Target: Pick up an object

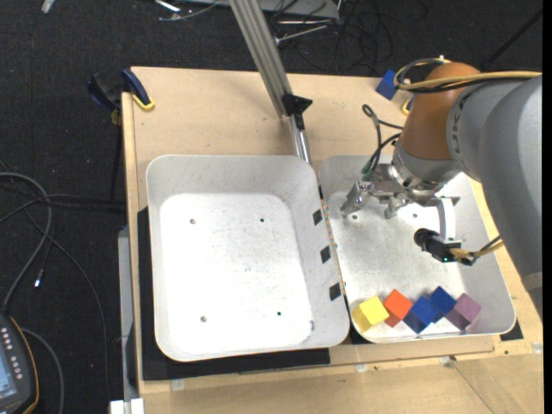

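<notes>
Along the near edge of the right bin point(379, 257) lies a row of small blocks: a yellow cube point(371, 312), an orange one point(398, 305), a blue one point(429, 309) and a purple one point(464, 310). My gripper point(372, 203) hangs over the far left part of that bin, well away from the blocks. Its two metal fingers point(352, 203) stand apart, open, with nothing between them. The grey arm with its orange band point(435, 115) comes in from the right and covers the bin's far right corner.
The left bin point(172, 188) sits beside the right one, with black clips point(326, 253) along their shared edge. A slanted metal pole point(263, 50) rises behind the bins. A blue and yellow clamp point(134, 89) grips the bench's far left corner.
</notes>
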### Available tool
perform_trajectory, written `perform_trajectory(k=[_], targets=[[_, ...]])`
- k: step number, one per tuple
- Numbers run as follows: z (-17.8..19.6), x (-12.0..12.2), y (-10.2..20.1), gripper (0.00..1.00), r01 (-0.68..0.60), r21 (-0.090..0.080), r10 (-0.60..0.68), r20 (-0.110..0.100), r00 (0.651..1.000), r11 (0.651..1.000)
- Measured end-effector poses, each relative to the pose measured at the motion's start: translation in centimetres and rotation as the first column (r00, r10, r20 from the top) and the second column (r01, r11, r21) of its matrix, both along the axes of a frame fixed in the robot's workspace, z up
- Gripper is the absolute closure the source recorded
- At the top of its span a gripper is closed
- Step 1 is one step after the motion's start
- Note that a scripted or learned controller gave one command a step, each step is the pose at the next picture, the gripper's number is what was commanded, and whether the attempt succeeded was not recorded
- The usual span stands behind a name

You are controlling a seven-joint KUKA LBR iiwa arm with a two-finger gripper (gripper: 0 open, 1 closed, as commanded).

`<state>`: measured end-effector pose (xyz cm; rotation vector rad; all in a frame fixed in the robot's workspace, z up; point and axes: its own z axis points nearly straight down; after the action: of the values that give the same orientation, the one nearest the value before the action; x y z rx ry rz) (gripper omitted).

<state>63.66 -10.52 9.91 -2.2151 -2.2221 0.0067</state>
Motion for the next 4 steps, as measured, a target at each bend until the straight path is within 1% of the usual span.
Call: perform_trajectory(k=[1, 2, 3, 4], targets=[[20.2, -2.2, -0.3, 0.00, 0.001, -0.002, -0.001, 0.015, 1.000, 1.000], [9.1, -1.6, 1.4, 0.00, -0.001, 0.001, 0.001, -0.002, 1.000, 1.000], [10.6, -1.3, 1.3, 1.00, -0.001, -0.001, 0.001, 0.008, 1.000, 1.000], [22.4, 4.3, 0.6, 1.00, -0.002, -0.003, 0.002, 0.018, 1.000, 1.000]])
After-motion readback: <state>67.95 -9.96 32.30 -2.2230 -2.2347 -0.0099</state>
